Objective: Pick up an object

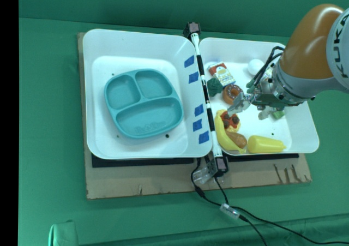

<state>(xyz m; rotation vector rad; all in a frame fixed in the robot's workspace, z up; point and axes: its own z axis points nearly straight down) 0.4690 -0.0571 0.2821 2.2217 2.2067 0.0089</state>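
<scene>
You are looking down at two white bins sitting side by side on a green bench. The left bin [98, 130] is holding a blue plate [143, 103] with three sections, and the plate is lying flat in the middle of that bin. The right bin [302, 136] is holding a bunch of toy food. The arm [316, 54] is reaching in from the right side of the frame, with its orange part up in the upper right corner. The gripper [240, 104] is hanging low over the middle of the right bin, and its tip is sitting just right of a brown donut [231, 94]. You cannot tell if it is gripping anything or not, because the tip is too small and dark to read. Right below the tip, a small red and dark toy [232, 121] is lying near the left wall of the bin. A yellow banana [221, 133] is curving along that wall, and a brown sausage-like piece [236, 139] is lying against it. A yellow lemon-like toy [265, 144] is resting at the bottom edge of the bin. A little red box [217, 69] and a green piece [224, 78] are sitting above the donut. A white ball [255, 66] is lying near the top of the bin, beside the arm. Black cables [240, 215] are trailing down toward the bottom of the frame.
</scene>
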